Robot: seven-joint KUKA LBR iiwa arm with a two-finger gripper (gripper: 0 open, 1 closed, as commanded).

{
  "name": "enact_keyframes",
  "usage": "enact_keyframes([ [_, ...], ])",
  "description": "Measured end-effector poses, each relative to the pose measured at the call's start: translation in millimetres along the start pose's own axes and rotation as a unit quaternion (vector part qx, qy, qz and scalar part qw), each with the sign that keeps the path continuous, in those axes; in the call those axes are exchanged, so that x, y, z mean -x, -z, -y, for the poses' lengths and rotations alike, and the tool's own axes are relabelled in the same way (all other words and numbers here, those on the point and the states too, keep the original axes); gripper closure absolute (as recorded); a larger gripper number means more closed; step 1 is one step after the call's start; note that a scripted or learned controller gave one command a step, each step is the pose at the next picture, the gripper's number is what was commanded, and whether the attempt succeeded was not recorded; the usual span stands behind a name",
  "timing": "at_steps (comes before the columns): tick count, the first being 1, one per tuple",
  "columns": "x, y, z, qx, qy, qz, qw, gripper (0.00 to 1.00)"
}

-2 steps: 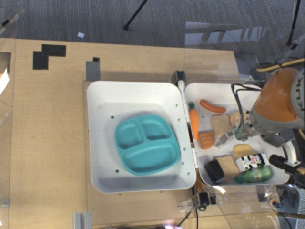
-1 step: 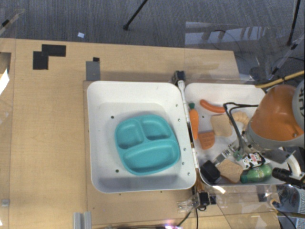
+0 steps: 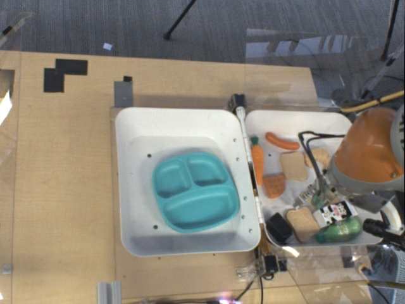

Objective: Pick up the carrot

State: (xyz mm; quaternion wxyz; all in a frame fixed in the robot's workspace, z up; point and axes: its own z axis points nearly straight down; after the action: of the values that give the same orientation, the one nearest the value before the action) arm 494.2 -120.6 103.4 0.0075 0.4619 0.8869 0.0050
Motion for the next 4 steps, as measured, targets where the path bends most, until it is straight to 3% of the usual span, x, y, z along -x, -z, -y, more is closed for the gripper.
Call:
enact_keyframes([
  [1, -0.1, -0.4, 0.4, 0.0, 0.0, 0.0, 1.0, 0.0],
  [2, 47.1, -16.2, -101.7, -0.003, -0.001, -0.001, 1.0, 0.0],
  [3, 48.4, -2.8, -104.0, 0.0, 0.0, 0.001, 1.0, 1.0],
  [4, 48.3, -3.3, -103.7, -0.001, -0.001, 0.0, 1.0, 0.0],
])
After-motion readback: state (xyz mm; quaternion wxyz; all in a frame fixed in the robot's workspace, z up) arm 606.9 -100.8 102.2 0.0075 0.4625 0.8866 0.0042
